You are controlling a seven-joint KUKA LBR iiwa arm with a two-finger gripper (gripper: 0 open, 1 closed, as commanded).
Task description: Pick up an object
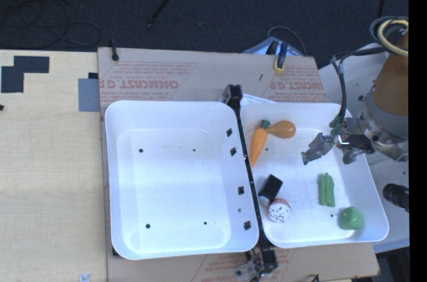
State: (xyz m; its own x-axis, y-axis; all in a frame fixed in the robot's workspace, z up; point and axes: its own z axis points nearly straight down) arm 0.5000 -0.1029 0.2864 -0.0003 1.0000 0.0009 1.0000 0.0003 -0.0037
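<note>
Right bin (373, 234), end effector (319, 149) empty with fingers apart above it, amid carrot (258, 143), green bean (325, 190), green ball (350, 218).

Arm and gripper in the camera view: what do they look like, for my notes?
The arm is a thick rounded body with an orange-brown band near the top and grey metal below. A dark cable loops beside it. The gripper is small, dark grey metal with slim fingers.

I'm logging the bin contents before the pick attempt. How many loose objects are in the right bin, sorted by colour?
Orange: 2, the carrot and the rounded orange piece
Green: 2, the long green piece and the green ball
Black: 1, the black block
White with red spots: 1, the speckled ball
Total: 6
</note>
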